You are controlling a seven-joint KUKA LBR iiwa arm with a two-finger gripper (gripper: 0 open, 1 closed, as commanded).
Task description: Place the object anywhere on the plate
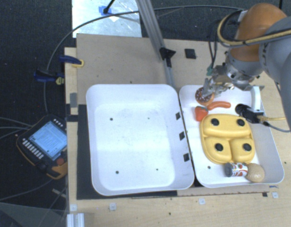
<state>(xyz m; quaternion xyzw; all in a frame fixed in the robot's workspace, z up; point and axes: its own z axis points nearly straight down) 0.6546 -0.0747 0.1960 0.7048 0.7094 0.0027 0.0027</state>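
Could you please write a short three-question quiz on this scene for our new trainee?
1. True or false: the yellow plate lies in the left bin.
2. Which lies nearest the gripper? A) the small can B) the brown round item C) the beige ball
3. Fill in: the orange sausage lies just beyond the plate's ____ edge, as seen from the camera.

Key: 1 false, it lies in the right bin. 2 B. 3 far.

Grey arm, rounded orange band, black cables looped alongside, metallic pincer
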